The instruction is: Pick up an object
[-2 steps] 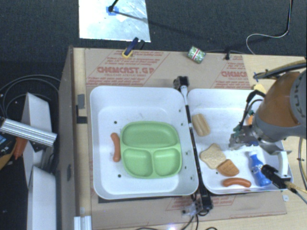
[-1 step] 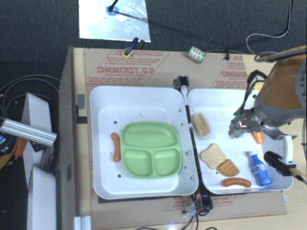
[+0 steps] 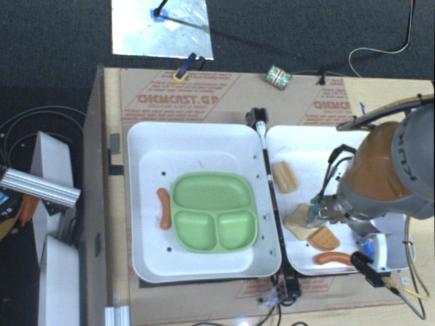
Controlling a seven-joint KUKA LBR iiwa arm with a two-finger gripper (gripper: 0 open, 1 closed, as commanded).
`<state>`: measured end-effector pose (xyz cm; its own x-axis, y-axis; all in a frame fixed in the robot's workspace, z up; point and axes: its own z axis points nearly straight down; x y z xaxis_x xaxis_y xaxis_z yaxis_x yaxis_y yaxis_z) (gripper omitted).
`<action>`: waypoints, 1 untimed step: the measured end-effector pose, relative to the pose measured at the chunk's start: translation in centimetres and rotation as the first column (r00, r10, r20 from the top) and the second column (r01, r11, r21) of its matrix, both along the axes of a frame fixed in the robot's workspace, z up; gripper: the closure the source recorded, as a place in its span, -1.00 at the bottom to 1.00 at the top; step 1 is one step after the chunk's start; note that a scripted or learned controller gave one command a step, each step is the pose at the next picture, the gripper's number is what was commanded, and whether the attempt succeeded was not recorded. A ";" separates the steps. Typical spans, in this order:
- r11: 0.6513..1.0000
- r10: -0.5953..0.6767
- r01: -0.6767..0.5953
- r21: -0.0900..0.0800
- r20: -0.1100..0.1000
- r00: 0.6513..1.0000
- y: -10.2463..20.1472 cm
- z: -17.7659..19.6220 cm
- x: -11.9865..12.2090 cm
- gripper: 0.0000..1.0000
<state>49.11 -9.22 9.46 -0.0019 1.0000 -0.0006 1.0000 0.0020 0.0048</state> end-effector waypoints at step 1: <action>1.000 0.002 -0.002 -0.001 0.000 1.000 -3.3 6.4 9.9 -1.00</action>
